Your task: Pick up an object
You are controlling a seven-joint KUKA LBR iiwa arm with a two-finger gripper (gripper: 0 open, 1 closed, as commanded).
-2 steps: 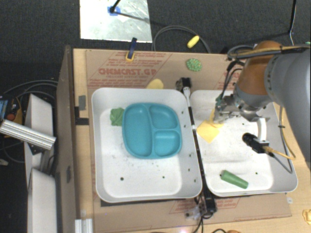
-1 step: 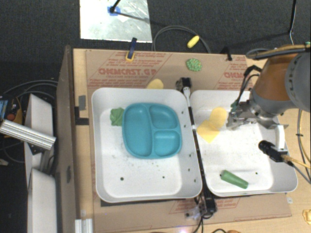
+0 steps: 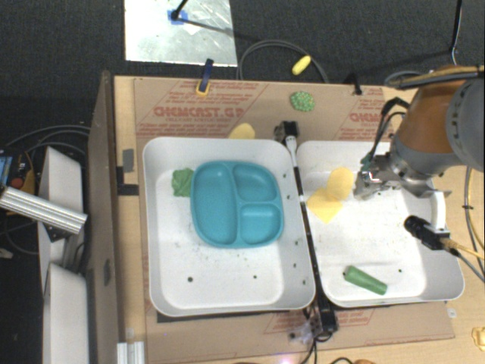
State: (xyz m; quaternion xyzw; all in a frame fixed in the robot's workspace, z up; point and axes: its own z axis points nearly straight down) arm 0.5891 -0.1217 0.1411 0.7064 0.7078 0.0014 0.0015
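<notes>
yellow obj [image 3: 332, 196] in R bin [image 3: 424, 279] | tool [image 3: 367, 182] just beside, arm low from right | grip state: can't tell

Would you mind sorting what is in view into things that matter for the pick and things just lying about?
For the job:
- gripper, over the right bin
- yellow pieces beside it
- green piece near that bin's front

Lying about:
- blue divided plate in the left bin
- green scrap at the plate's edge
- green disc on the cardboard behind
</notes>
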